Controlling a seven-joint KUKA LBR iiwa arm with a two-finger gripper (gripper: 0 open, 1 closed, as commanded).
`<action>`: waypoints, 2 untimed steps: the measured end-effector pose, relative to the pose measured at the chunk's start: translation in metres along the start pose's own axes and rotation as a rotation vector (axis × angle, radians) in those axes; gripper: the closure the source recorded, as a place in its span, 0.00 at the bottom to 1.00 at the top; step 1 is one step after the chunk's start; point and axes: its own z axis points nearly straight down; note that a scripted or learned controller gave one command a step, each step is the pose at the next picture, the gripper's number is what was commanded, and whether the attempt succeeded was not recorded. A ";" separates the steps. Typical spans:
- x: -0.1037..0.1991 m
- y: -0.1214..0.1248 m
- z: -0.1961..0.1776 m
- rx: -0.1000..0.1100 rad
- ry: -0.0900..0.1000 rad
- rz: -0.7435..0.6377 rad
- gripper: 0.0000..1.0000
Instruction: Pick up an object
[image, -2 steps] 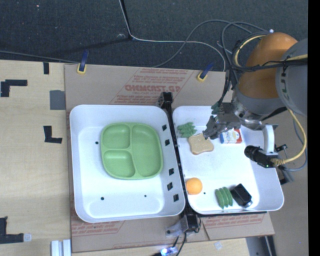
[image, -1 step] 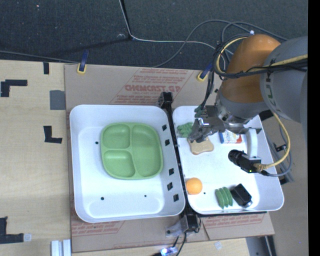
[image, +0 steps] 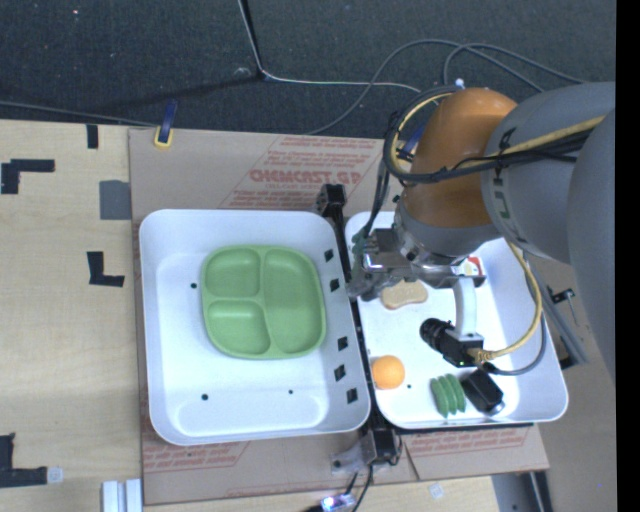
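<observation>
From the camera view above the tabletop, two shallow white bins sit side by side on a sheet of printed cardboard, their inner walls touching. The left bin holds a pale green divided plate, lying flat near its middle with three compartments facing up. The grey arm reaches in from the right, and its orange band hangs over the far part of the right bin. The claw is low in that bin's far left corner, close to the wall shared with the left bin. Whether it is wide or narrow cannot be told from this angle, and nothing is seen gripped in it. A flat tan piece lies on the bin floor just beside the claw, on its near right side, partly under the wrist. Nearer the camera, an orange ball rests close to the shared wall. To its right, a green ridged piece lies near the front rim, with a black block right beside it.
</observation>
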 end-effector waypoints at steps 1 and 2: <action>0.048 -0.010 0.011 -0.001 0.000 -0.001 1.00; 0.045 -0.010 0.011 -0.002 -0.001 0.003 0.00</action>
